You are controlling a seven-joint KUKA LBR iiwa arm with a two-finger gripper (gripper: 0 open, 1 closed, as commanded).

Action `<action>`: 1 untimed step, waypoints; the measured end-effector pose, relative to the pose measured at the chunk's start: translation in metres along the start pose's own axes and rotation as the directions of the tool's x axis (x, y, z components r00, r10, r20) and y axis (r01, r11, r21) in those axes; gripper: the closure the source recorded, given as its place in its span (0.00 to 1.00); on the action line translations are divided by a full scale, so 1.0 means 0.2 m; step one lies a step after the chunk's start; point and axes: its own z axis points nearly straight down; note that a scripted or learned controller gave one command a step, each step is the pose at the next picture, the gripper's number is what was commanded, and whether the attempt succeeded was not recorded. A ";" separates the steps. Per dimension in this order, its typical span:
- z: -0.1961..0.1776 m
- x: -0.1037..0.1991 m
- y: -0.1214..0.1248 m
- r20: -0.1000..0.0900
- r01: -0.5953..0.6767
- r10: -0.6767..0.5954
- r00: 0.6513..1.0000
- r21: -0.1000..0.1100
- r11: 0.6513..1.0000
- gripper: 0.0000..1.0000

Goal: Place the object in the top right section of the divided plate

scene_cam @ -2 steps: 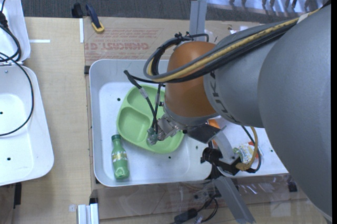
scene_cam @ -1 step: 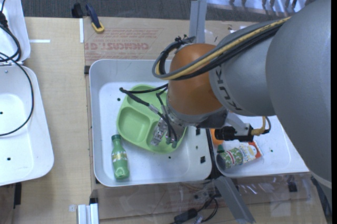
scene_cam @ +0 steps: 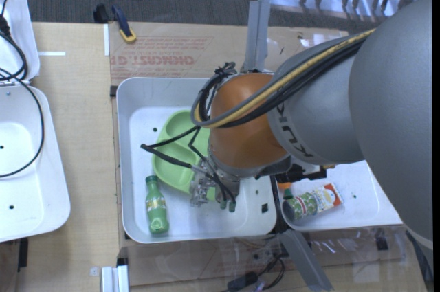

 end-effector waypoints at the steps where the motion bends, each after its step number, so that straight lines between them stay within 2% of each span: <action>1: -0.07 -0.24 -0.05 0.005 0.313 -0.313 0.950 -0.001 0.950 1.00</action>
